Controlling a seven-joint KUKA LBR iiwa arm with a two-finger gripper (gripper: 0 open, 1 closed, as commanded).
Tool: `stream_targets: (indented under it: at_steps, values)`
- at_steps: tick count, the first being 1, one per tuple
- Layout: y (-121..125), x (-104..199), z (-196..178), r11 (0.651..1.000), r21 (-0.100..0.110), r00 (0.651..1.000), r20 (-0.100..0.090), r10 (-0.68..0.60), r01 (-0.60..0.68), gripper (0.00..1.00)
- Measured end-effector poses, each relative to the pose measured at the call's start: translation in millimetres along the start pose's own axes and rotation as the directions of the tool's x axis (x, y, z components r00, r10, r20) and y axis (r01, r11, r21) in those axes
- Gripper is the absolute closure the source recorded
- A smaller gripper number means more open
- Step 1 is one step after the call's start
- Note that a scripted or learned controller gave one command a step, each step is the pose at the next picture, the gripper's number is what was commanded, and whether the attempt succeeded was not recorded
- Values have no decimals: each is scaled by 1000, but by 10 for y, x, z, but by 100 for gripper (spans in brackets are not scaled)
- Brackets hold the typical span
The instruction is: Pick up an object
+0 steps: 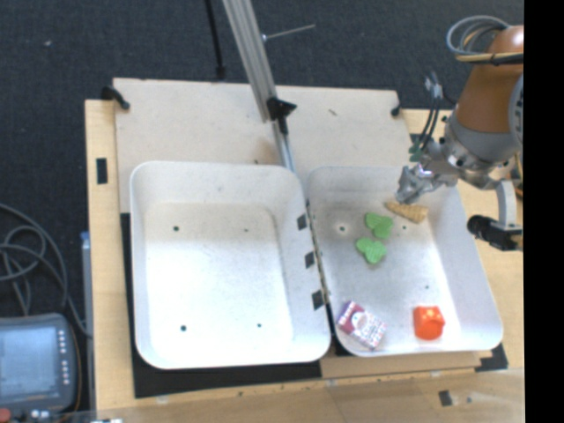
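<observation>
Hovering over your flat tan cracker-like piece, upper right bin: gripper, opening impossible to tell. Risk: the thin piece likely slips; green pieces just beside may interfere.

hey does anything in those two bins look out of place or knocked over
Nothing looks spilled or damaged. One oddity: the small patterned packet lies tilted against the right bin's near-left rim, not flat. The gripper is over the tan piece.

A single fixed camera looks down at a slant, from well above, on the pale wooden counter bearing two shallow white bins.
</observation>
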State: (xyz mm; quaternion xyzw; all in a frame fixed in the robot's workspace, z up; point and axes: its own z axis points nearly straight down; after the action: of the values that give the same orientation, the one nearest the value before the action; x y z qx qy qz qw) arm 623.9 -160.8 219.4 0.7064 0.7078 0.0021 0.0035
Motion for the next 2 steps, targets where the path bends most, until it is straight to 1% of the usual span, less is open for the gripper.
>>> stream_targets:
  at_steps: [1,2]
  values:
    - [19,-18,-549,1000,0,1000,0,-1,1,100]
    - [-71,529,-428,1000,7,1000,-1,-3,3,100]
